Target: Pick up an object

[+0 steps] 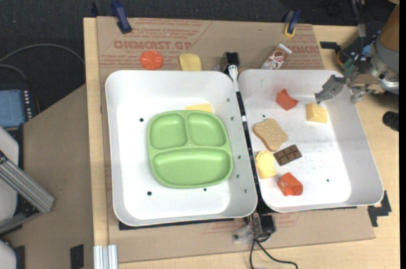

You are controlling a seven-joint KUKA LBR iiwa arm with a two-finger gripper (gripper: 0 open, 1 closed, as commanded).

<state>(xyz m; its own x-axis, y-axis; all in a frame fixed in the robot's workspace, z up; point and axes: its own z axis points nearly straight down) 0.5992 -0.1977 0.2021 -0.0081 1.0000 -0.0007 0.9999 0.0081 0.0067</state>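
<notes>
My gripper hangs over the right bin's far right side, open with nothing between its fingers. Its left finger is just above and right of a yellow cheese wedge. A red block lies to the left of the wedge. Nearer the bin's left side lie a bread slice, a chocolate piece, a yellow block and another red block.
The left bin holds a green divided plate with a yellow piece behind it. Beyond the bins lie an orange disc, a yellow item and a small packet. Blue clamps grip the board's far edge.
</notes>
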